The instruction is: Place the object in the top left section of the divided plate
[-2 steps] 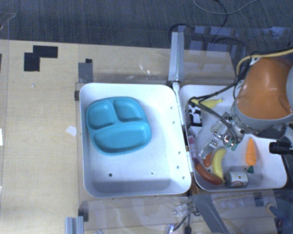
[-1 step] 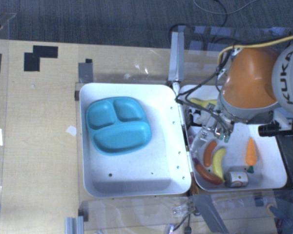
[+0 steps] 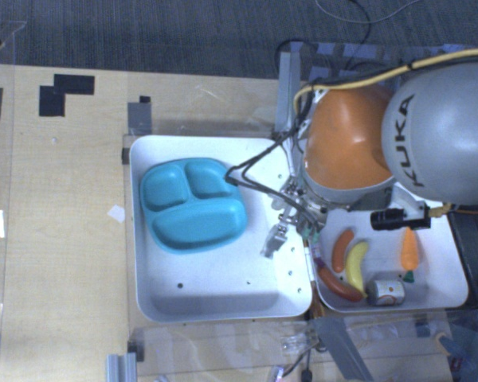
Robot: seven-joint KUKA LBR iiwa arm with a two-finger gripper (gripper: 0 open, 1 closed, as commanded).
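A blue divided plate (image 3: 193, 205) lies in the left bin (image 3: 223, 293), toward its back left. The plate has two small sections at the top and one large section below, and all three look bare. My gripper (image 3: 274, 240) hangs over the left bin's right part, just right of the plate and apart from it. I see nothing clearly held in it. The right bin (image 3: 454, 289) holds toy foods: a yellow banana (image 3: 356, 265), an orange sausage (image 3: 342, 241), a red piece (image 3: 338, 285), a carrot (image 3: 410, 249) and a small can (image 3: 388, 291).
The grey and orange arm (image 3: 358, 146) covers the back of the right bin. A dark cable (image 3: 251, 173) runs from the wrist over the plate's right edge. The wall between the bins (image 3: 312, 281) lies just right of the gripper.
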